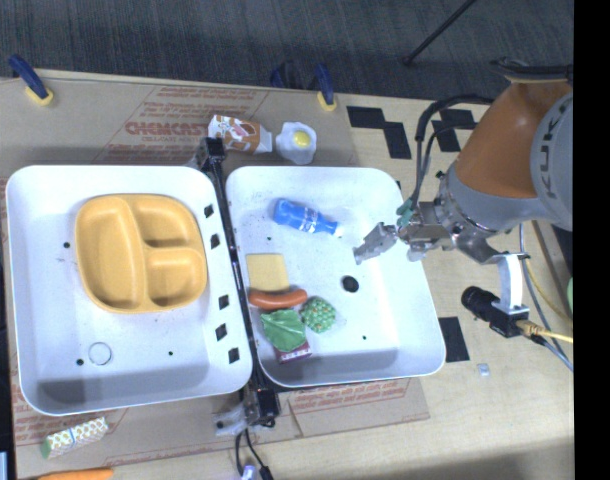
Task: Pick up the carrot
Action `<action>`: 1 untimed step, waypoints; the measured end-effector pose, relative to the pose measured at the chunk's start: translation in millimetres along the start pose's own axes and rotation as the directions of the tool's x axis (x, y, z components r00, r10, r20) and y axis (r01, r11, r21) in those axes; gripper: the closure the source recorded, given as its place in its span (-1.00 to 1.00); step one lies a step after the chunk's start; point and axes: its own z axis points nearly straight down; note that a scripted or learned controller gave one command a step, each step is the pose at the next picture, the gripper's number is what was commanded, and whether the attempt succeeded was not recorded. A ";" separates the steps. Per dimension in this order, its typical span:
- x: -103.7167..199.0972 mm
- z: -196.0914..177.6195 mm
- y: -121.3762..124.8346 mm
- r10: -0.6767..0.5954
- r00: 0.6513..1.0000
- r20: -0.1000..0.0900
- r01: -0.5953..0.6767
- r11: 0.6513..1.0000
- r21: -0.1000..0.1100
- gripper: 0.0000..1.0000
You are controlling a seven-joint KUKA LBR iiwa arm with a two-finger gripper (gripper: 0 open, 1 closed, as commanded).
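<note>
An orange-red elongated piece that looks like the carrot [277, 297] lies in the right bin [410, 313], near its left wall. It rests just below a yellow block [266, 269] and above a green leafy piece [284, 329]. My gripper [370, 246] hangs over the right half of the same bin. It is to the right of the carrot, slightly farther back, and well apart from it. Nothing shows in the gripper.
A blue bottle [305, 217] lies at the back of the right bin, and a green bumpy ball [319, 314] sits beside the carrot. A yellow divided plate [140, 250] sits in the left bin [45, 368]. Small packets lie on the bench behind and in front of the bins.
</note>
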 end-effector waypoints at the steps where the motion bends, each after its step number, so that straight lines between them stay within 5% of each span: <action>1: 35.5 81.8 32.5 -0.180 0.984 0.000 0.180 0.984 0.000 -1.00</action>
